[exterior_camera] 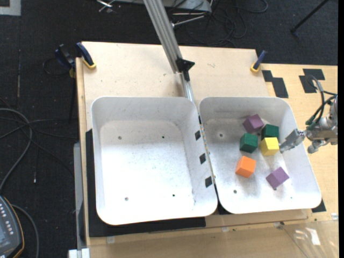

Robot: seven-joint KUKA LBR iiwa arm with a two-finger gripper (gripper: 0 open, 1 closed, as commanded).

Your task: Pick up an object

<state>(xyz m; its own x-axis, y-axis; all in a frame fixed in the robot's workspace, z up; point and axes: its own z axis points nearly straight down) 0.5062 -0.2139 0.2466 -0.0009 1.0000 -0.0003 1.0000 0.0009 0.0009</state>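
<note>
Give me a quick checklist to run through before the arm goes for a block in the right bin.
1. Blocks within the right bin: ok, all six lie on its floor.
2. Tool near a target: ok, just right of the yellow block.
3. Tool free of load: ok, nothing seen between its tips.
4. Room around the yellow block: not ok, a green block touches it.
5. Isolated option: ok, the orange block stands apart.
6. Tool opening: cannot tell.
</note>
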